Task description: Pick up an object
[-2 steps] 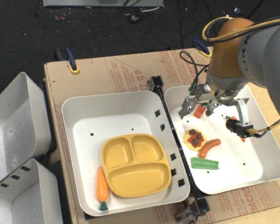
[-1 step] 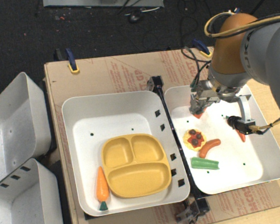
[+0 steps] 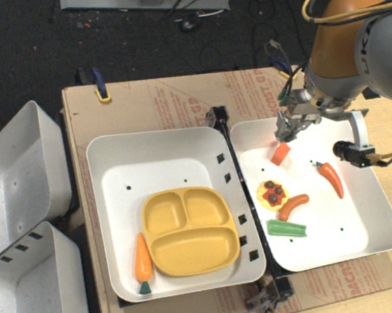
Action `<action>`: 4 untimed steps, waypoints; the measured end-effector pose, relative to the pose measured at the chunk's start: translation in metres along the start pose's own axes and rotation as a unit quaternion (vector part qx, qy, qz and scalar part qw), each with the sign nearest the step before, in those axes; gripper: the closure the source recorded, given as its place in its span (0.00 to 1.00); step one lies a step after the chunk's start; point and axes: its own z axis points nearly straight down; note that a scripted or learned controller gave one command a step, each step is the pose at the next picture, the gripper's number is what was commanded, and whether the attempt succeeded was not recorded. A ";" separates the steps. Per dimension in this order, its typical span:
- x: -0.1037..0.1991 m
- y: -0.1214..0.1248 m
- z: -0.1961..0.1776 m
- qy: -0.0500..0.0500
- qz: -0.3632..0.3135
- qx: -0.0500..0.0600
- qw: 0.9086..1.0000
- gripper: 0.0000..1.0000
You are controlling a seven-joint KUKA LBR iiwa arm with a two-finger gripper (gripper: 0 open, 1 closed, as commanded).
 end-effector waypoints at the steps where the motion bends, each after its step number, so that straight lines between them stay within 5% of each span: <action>1: 0.004 0.006 -0.045 0.000 -0.001 0.001 1.000 1.00; 2: 0.003 0.008 -0.086 0.000 -0.001 0.001 1.000 1.00; 4: 0.108 -0.037 -0.062 0.002 -0.003 0.005 1.000 1.00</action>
